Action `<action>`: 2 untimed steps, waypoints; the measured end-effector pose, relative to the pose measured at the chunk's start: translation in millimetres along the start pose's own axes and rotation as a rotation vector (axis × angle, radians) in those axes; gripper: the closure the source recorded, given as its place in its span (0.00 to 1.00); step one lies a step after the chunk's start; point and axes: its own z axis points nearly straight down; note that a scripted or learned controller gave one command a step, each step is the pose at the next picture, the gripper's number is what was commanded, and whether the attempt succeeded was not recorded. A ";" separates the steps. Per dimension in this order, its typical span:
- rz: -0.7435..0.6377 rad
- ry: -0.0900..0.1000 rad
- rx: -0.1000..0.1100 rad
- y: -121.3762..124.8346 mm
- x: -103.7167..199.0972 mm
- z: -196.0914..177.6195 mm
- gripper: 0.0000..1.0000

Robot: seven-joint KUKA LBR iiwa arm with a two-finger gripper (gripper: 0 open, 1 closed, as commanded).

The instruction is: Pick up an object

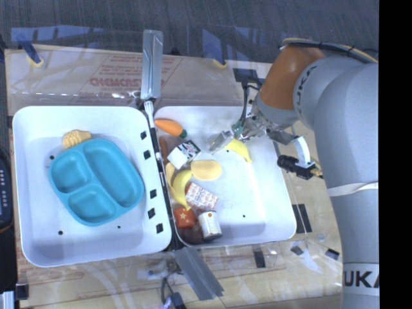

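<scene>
Bins sat side by side on the desk (77, 69), and the left bin (26, 192) carried a blue divided tray (96, 180) with a small yellow corn-like toy (76, 136) touching its upper-left rim. Across the divider, the right bin (273, 211) had its clutter packed along the left wall: an orange carrot (168, 126) at the top, a black-and-white packet (187, 150) below it, then a yellow banana (178, 184) curling against a pale oval potato-like piece (206, 169). Under those lay a printed snack wrapper (201, 197), a red tomato-like toy (185, 217) and a small can (210, 225) down by the near corner.

Further right, standing apart from the pile, a second small yellow banana (240, 149) lay on bare bin floor, and the gripper (233, 136) hung just beside its upper end, low over it. Whether the gripper was spread or pressed together I could not tell; nothing showed pinched in it. That lone banana looked the likely target, being the one object with free room around it. To do the grab well, I judged the gripper should straddle the banana across its narrow width near the middle of the curve, come straight down until close to the bin floor, then close and lift vertically. A bite at the tapered tip would probably let it slip or roll.
</scene>
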 end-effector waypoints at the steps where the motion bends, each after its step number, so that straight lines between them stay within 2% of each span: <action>1: -0.004 -0.001 -0.001 1.6 0.5 -11.4 1.00; 2: 0.183 -0.004 -0.010 17.6 48.0 -103.1 1.00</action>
